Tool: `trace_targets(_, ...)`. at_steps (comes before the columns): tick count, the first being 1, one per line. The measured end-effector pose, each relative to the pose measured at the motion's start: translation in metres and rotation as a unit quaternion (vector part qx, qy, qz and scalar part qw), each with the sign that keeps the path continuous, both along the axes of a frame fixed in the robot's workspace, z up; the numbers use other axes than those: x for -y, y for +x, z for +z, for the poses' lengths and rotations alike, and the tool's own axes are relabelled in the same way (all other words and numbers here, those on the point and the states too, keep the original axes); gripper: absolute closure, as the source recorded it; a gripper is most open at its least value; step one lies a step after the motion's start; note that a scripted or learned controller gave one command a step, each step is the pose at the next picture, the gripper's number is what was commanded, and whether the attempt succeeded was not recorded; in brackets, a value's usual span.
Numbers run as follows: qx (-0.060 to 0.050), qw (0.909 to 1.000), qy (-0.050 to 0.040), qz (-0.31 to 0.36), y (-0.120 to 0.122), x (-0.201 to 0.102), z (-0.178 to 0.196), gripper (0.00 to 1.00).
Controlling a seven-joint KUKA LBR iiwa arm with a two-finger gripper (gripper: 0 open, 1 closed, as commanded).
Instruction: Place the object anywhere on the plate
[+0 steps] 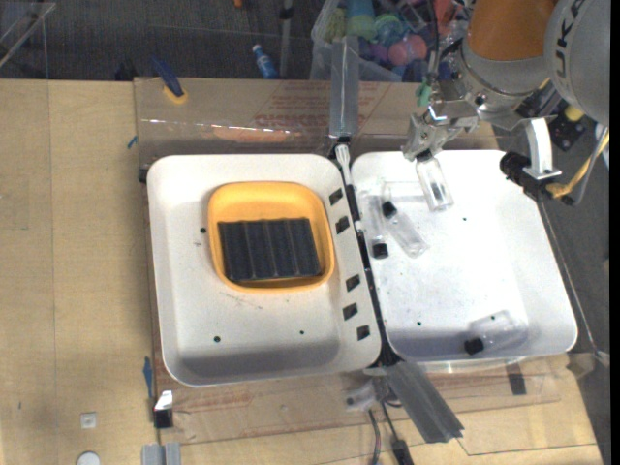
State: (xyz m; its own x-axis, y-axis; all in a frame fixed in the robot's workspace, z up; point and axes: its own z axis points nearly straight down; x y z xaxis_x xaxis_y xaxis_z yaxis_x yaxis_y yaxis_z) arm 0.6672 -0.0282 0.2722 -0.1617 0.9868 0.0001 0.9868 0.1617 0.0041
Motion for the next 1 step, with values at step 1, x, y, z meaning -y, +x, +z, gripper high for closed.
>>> trace_targets(1, -0.001, 0.9976, -0.0006, 0.07, -0.0001, -0.0087, -0.0008, 1.0)
